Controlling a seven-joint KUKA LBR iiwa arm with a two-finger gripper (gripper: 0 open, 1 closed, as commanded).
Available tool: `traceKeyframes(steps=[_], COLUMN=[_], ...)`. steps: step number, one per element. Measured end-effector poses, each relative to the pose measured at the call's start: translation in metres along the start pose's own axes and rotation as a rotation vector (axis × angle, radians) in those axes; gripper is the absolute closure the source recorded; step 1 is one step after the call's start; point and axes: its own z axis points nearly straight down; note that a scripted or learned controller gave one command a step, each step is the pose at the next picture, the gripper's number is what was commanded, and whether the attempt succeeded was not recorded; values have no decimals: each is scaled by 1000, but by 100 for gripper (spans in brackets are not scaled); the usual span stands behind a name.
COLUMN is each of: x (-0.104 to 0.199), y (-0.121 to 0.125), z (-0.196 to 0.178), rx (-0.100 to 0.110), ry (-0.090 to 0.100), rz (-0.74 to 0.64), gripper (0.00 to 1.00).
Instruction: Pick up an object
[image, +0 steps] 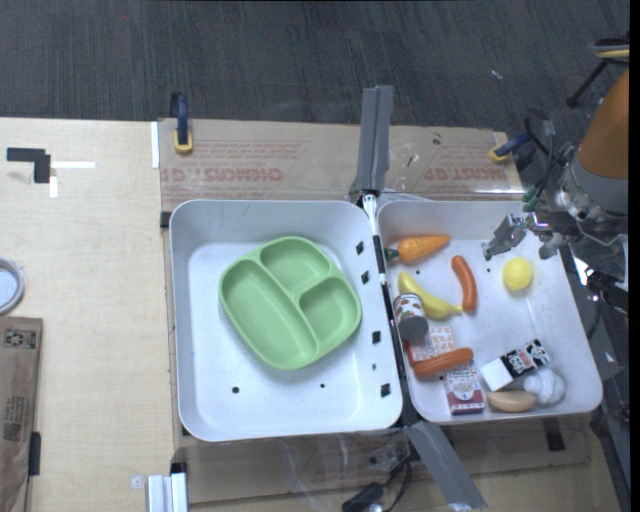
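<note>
**The lemon lay just beside the fingers, on their near side**

The gripper (518, 232) hung over the upper right part of the right bin (585, 335), reaching in from the right edge of the view. Its fingers (500, 240) pointed down and to the left, and they were parted, with nothing between them.

The lemon (517, 274) was the landmark for everything else. It rested on the floor of the right bin, directly below the gripper as the camera saw it, that is, a little nearer to the front rim of the bin. It was close to the fingers but not touching them. It is round, so it had no long axis, and I judged that the fingers could close on it from any angle.

To the left of the lemon lay a red sausage (463, 282), with its long axis running from back to front. Further left and toward the back was the carrot (423, 246), lying nearly crosswise. The banana (425, 297) lay left of the lemon, beyond the sausage. In front of the lemon, well apart from it, was a group of small packages and a white ball (545, 383).

The green plate (290, 302) sat far to the left of the lemon, in the left bin (200, 380).

In my judgement the lemon was the nearest candidate. The coming move needed a short shift toward the front and then a descent, because the fingers seemed to be above the things.
</note>
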Motion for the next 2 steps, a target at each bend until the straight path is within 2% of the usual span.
traceKeyframes(steps=[1, 2], x=[5, 13], y=[17, 36], z=[101, 113], rx=[-9, -11], ry=[9, 9], rz=[129, 256], gripper=[0, 0])
